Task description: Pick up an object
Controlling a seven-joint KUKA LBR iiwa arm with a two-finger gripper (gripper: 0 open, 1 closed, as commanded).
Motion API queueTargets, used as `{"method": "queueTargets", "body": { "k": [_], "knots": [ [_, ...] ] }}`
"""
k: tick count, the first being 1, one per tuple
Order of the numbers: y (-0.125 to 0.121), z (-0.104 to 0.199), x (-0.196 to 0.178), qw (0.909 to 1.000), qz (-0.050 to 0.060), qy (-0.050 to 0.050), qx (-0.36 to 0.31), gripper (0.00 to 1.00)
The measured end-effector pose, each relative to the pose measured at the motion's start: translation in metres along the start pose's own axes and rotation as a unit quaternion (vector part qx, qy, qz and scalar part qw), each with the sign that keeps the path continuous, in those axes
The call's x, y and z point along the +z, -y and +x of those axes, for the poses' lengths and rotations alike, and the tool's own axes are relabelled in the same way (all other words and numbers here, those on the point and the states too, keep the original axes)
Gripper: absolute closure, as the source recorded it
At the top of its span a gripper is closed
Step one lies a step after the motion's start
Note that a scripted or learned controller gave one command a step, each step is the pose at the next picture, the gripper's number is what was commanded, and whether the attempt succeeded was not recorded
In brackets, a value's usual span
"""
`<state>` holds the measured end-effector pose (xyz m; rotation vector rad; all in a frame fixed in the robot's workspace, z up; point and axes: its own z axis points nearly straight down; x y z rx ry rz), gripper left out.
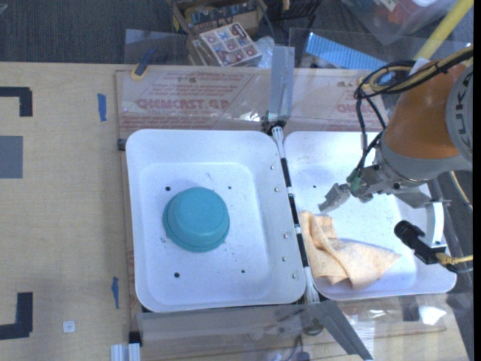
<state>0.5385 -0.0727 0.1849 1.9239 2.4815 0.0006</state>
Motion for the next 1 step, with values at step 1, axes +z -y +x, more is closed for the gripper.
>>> {"method": "queueTargets", "body": {
  "k": [1],
  "knots": [
    [0.0223, -0.0253, 0.0954, 1.0, -0.005, 0.001, 0.004, 0.0]
  ]
}}
